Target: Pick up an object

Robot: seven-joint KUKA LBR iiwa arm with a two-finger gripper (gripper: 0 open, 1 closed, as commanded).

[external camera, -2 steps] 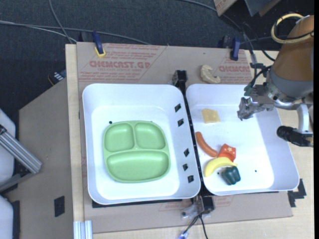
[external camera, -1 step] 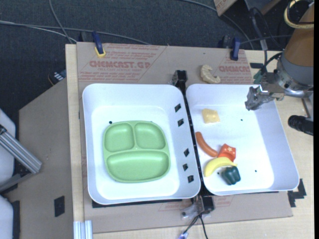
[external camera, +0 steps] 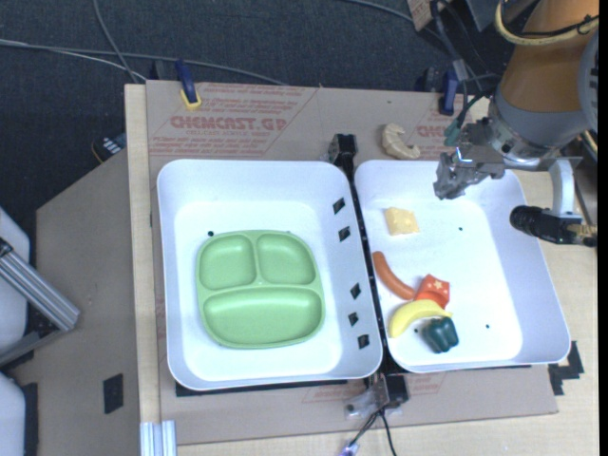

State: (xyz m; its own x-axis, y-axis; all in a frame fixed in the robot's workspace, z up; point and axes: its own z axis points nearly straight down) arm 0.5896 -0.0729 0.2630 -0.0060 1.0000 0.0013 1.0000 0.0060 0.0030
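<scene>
Objects for picking lie in the right bin (external camera: 532, 283): nearest the camera, by the bin's front wall, a dark green pepper (external camera: 439, 333) touches a yellow banana (external camera: 410, 317), with a small red piece (external camera: 434, 289) just behind them and an orange sausage (external camera: 391, 274) angled beside that, toward the bin's left wall. Farther back sits a pale yellow cheese wedge (external camera: 402, 221), alone on bare white floor. Beyond it, over the bin's rear part, the gripper (external camera: 454, 184) hangs pointing down, well apart from the front cluster and near, to the right of and behind, the cheese wedge. Whether it is open or closed cannot be told, and nothing is seen in it. The grey arm (external camera: 541, 112) rises from it toward the bin's far right corner, its orange band (external camera: 546, 60) above. On the desk (external camera: 247, 122) behind the bin lies a tan piece (external camera: 399, 142).
</scene>
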